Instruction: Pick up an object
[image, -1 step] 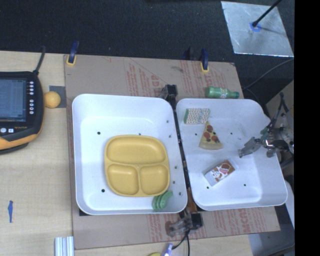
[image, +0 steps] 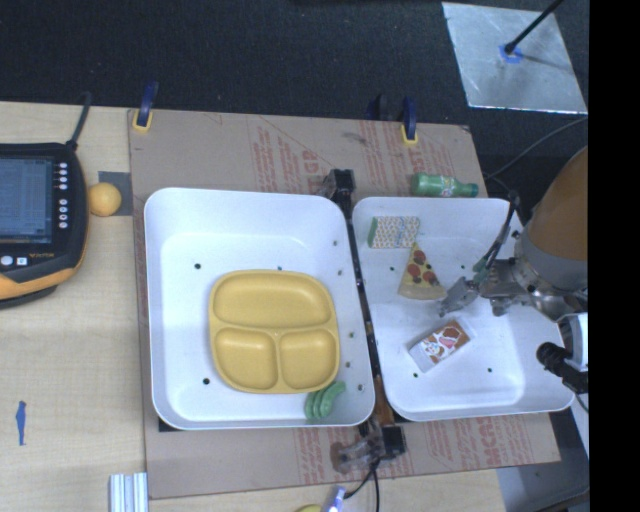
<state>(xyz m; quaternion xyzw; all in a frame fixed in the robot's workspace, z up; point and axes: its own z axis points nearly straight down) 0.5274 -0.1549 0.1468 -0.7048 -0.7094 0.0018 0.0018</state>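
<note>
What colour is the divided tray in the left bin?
Pale yellow all over, the divided tray shows best in the camera view, lying flat in the left bin.

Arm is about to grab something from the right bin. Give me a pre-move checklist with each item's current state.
1. Gripper over the right bin: ok.
2. Target within reach: ok; pizza slice toy and small snack packet lie near the fingertips.
3. Finger opening: cannot tell.
4. Nothing held yet: cannot tell.
5. Targets apart from each other: ok; the slice, the packet and the patterned card do not touch.
6. Left bin uninvolved: ok; yellow divided tray and green toy sit there.
</note>
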